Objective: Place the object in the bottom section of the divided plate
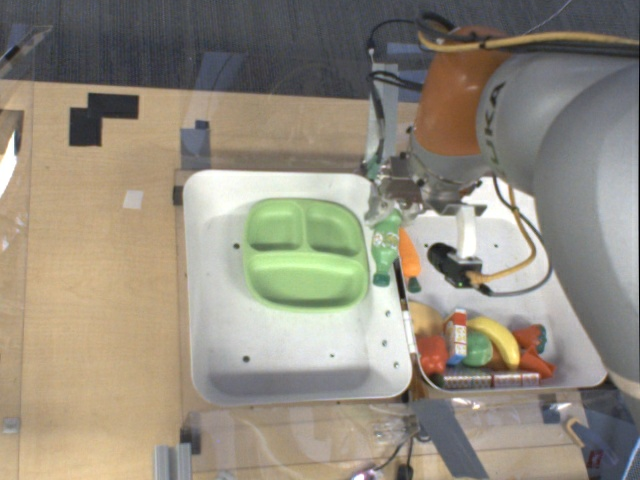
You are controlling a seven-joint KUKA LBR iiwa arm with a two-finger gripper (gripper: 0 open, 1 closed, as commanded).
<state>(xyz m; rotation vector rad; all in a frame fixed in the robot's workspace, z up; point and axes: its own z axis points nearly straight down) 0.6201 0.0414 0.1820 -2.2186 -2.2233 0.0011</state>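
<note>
Green bottle [384, 251] beside divided plate [305, 254]

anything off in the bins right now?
One oddity: a green bottle and a carrot hang below the gripper over the seam between bins, not the green divided plate. Grip unclear.

The gripper [385, 211] hangs over the left bin's [215, 368] right rim, a green bottle [384, 252] between its fingers, just right of the green divided plate [305, 253]. Toy food crowds the right bin [575, 373].
</note>
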